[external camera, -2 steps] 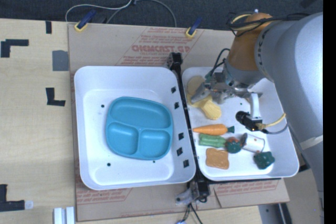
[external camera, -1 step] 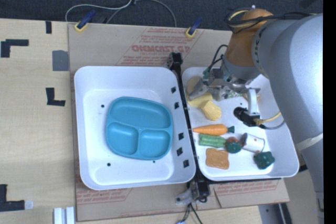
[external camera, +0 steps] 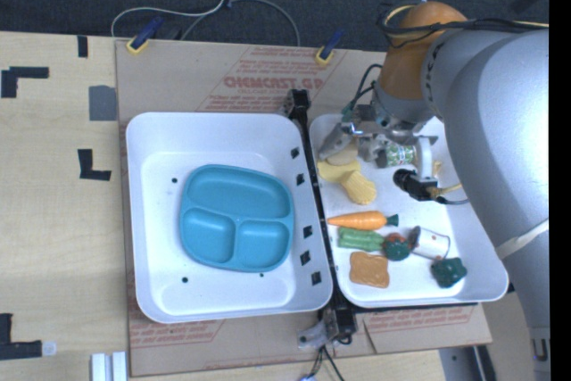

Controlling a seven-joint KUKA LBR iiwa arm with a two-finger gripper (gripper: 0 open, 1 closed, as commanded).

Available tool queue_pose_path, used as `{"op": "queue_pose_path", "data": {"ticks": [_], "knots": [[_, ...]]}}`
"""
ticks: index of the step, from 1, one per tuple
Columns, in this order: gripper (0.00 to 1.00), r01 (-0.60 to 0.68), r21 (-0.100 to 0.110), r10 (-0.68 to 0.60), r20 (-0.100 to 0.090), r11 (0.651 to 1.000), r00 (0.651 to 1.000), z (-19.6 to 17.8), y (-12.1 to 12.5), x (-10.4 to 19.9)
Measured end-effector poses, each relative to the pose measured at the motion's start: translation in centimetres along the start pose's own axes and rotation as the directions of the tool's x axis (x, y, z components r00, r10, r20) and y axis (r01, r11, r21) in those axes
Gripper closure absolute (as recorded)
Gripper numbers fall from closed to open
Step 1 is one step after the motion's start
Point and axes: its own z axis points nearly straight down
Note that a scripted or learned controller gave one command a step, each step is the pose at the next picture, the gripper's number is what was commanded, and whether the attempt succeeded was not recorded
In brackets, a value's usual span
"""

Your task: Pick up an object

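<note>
1. Arm [external camera: 482, 103] reaches in from the right, big grey body over the right bin's [external camera: 486, 281] far corner, orange band [external camera: 415, 49] up top.
2. Gripper [external camera: 357, 138] sits low over the back of the right bin, just above the yellow food pieces. Can't tell if it's gripping or loose, too cluttered w/ cables and metal parts.
3. Yellow pieces [external camera: 350, 178]: two lumps touching, near the bin's left wall, right under the gripper.
4. Carrot [external camera: 359, 220] lies crosswise mid-bin, green top pointing right.
5. Just below it, a green veg [external camera: 357, 238] lying crosswise, w/ a dark green and red bit [external camera: 395, 246] at its right end.
6. Toast slice [external camera: 369, 270] flat at the front of the bin.
7. White cylinder [external camera: 432, 244] to the right of the veg; dark green lump [external camera: 449, 271] by the front-right corner.
8. Left bin [external camera: 147, 219]: blue divided plate [external camera: 236, 217] in the middle, well apart from the arm.
</note>
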Motion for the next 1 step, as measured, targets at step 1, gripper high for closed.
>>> {"op": "queue_pose_path", "data": {"ticks": [1], "knots": [[1.00, -0.001, -0.003, 0.001, 0.000, 1.000, 1.000, -0.92, -0.03, 0.05]]}}
